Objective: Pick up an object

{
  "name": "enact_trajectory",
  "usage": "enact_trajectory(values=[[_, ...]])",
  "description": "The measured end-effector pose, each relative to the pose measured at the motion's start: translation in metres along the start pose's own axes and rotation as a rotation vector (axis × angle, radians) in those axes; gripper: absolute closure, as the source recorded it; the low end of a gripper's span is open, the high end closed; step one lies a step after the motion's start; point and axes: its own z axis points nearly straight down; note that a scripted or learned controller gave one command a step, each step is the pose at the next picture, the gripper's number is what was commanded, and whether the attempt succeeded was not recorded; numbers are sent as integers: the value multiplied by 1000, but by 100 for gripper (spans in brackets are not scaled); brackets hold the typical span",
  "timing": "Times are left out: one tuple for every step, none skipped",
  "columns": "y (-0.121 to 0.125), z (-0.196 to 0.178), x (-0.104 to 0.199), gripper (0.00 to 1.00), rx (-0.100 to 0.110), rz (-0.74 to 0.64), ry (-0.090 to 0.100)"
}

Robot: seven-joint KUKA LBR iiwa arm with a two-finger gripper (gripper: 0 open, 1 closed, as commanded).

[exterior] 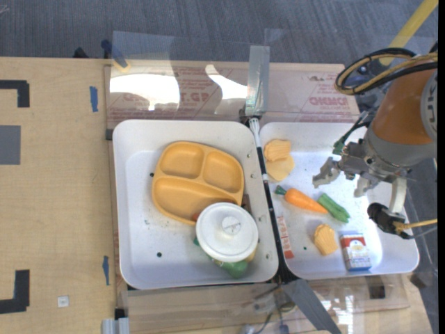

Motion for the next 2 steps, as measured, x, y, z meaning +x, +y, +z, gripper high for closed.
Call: enact_trajectory(values=[[-11, 64, 23, 0, -23, 75, 1], [-7, 49, 21, 100, -36, 78, 1]])
